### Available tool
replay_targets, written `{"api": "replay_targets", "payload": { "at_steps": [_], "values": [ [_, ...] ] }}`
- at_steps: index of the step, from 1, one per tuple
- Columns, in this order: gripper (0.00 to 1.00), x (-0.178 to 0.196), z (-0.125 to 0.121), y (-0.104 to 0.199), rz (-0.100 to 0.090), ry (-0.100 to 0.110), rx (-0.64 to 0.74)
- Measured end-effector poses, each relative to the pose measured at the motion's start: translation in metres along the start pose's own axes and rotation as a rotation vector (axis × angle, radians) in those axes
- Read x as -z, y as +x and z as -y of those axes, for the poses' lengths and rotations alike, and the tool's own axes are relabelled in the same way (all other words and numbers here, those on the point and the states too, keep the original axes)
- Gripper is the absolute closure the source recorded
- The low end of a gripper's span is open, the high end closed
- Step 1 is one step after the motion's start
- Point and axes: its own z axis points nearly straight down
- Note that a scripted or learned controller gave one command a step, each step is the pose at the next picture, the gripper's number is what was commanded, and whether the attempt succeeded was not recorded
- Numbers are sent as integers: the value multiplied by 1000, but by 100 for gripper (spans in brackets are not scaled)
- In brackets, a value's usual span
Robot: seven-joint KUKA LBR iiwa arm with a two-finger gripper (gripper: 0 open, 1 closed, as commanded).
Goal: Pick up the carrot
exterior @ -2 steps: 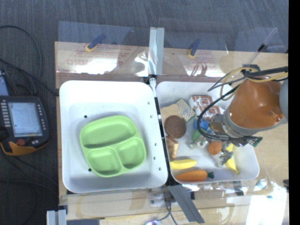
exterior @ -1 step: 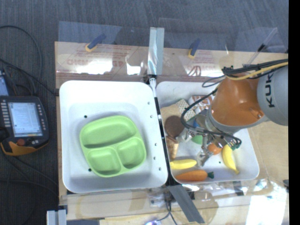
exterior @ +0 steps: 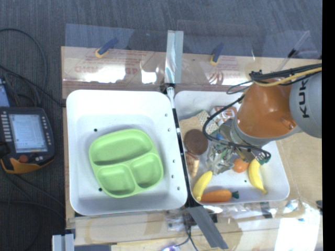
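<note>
Two white bins are set side by side on the bench, and the arm is reached in over the right bin. The carrot is laid flat near the front wall of that bin, with its dark stem end pointed to the right. It is touched by nothing from the arm. A banana is laid just beside its left end, and a second banana is laid near its stem end. The gripper is hung low over the middle of the bin, above the carrot and a little behind it, near a small orange thing and a brown round thing. It is hidden by wires and by the wrist, so whether it is apart or together cannot be told. A green tray with three parts is set in the left bin. A lot could go wrong from here. The small orange thing could be taken by mistake, because it is closer and looks the same colour. The banana could be pinched along with the carrot, because they are so close. The carrot could be rolled away if it is pushed from one side, since it is round and smooth
</note>
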Motion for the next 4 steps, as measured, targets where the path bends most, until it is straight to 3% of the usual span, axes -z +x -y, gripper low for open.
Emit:
{"api": "replay_targets", "payload": {
  "at_steps": [1, 2, 3, 4],
  "values": [
    [100, 98, 23, 25, -14, -15, 248],
    [100, 115, 11, 42, -11, -19, 547],
    [100, 259, -37, 21, -4, -19, 932],
    [100, 200, -25, 27, -4, -30, 1211]
  ]
}}
